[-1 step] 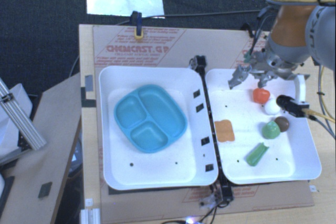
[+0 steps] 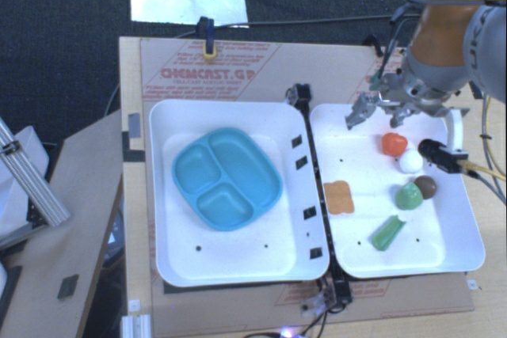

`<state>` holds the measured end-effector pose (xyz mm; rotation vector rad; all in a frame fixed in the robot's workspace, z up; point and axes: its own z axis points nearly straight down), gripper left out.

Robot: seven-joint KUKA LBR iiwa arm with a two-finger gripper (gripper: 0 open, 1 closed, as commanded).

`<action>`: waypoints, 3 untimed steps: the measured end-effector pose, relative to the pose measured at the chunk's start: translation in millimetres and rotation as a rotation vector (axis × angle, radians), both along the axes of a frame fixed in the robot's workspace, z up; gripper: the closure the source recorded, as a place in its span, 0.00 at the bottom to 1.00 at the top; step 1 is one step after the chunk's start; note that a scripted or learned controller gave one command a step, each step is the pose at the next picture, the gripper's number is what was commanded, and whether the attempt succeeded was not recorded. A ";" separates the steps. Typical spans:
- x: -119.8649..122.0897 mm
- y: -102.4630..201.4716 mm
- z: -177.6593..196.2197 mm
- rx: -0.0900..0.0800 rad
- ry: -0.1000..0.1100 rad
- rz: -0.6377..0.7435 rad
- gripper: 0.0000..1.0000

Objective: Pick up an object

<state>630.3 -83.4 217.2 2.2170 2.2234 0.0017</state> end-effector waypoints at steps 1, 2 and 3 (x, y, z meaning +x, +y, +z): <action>-5.7 -0.3 -61.5 0.001 0.006 -0.002 0.00; -2.9 -7.0 -121.0 0.001 0.006 -0.002 0.00; -2.4 -6.6 -132.9 0.001 0.002 -0.002 0.00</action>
